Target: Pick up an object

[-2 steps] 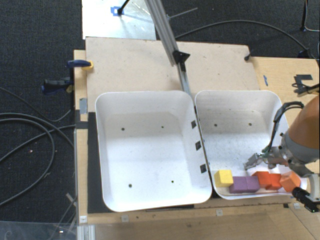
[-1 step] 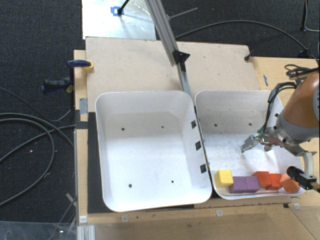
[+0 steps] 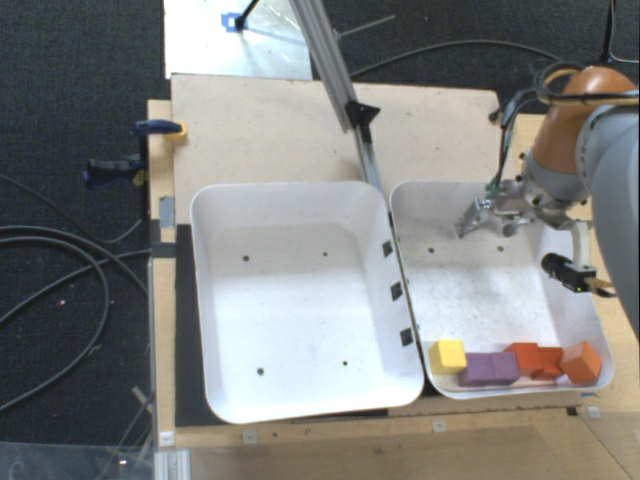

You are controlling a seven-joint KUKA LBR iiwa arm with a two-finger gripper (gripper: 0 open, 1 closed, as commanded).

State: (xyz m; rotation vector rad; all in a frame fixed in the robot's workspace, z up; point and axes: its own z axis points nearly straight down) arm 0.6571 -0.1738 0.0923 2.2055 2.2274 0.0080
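Observation:
Along the near wall of the right bin lie a yellow block, a purple block, a red block and an orange block, close together in a row. My gripper hangs over the far part of that bin, pointing left and down, well apart from the blocks. Nothing shows in it. The grey arm with its orange band comes in from the right.
The left bin sits beside the right one, sharing a divider with black clips. A slanted metal pole crosses the back of the bench. A blue clamp grips the bench's left edge. Cables lie on the floor.

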